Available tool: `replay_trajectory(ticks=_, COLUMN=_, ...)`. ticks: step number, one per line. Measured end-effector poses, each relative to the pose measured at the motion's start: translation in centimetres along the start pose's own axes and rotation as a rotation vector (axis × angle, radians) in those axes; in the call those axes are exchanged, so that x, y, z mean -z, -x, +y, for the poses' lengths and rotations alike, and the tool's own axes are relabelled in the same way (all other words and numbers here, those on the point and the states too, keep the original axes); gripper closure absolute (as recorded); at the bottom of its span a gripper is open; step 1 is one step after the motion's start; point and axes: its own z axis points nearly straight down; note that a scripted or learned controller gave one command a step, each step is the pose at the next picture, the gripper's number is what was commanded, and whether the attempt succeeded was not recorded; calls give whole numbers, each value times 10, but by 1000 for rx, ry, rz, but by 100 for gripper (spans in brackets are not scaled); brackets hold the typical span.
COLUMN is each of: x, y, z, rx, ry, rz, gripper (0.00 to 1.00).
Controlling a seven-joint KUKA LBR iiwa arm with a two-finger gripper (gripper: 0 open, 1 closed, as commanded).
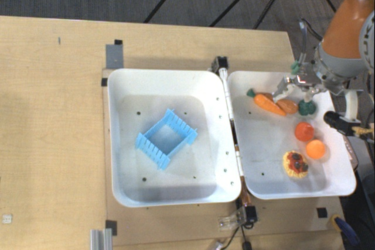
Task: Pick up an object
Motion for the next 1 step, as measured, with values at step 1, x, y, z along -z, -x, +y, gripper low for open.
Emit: replay_trajectory(ticks=1, x=-99, y=-28, z=24, rx=231, ry=7, rz=-1, gripper=0)
